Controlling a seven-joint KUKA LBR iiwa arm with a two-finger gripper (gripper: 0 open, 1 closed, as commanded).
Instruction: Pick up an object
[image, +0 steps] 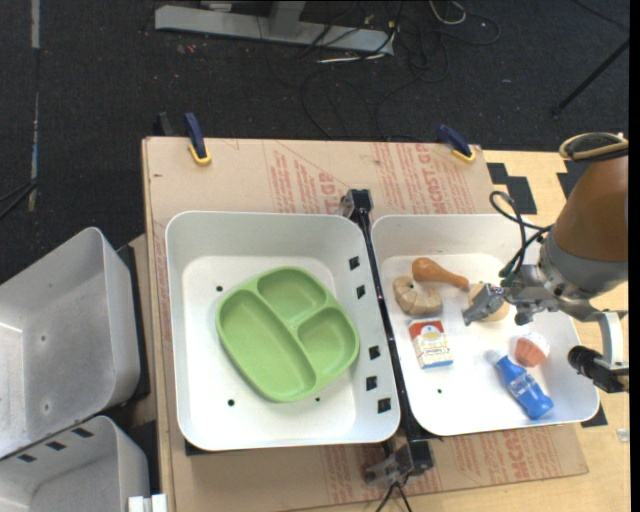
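Nearest me in the right bin (470, 425) I see a blue bottle (523, 386) lying on its side, with a small orange-red object (530, 351) just beside its upper end. A little farther in lies a small carton (431, 343) with a red top. Beyond it sit a beige ring-shaped piece (415, 296) and a brown drumstick-like toy (439, 271), close together. My gripper (487, 303) is low over the bin's middle, right of the ring piece; I cannot tell whether it grips anything. The left bin (200, 330) holds a green divided plate (288, 332). Both bins rest on the desk (270, 175).
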